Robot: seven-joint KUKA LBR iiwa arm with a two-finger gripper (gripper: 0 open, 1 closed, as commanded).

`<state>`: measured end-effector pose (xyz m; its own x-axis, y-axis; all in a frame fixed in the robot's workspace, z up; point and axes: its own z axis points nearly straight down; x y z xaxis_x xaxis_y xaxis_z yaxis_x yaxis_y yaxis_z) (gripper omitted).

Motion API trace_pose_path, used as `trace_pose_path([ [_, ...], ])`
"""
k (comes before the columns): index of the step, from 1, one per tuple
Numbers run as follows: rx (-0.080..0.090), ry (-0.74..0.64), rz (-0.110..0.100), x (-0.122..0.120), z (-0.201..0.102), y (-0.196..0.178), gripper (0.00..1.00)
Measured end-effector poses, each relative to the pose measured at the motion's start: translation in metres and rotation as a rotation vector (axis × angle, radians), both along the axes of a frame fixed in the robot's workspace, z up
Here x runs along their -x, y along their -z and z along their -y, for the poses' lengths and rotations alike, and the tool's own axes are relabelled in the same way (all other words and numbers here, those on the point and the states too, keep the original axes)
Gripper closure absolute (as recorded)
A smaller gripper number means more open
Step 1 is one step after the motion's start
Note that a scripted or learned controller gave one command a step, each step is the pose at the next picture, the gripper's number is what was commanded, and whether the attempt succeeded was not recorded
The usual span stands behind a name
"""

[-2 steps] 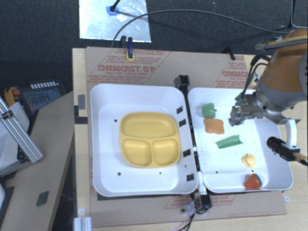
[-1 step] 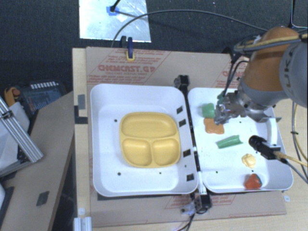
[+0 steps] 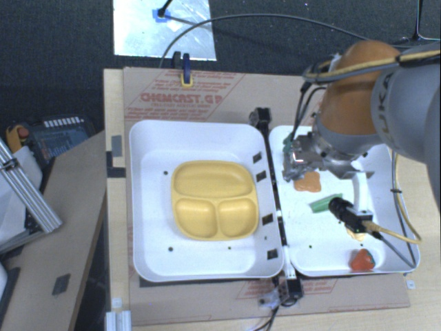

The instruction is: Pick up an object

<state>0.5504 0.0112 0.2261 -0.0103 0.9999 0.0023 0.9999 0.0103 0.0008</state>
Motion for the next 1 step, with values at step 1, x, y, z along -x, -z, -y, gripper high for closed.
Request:
trace_pose_path([
  [1,0.001,0.0,0.001,-0.004,-0.052,0.01,1.0],
])
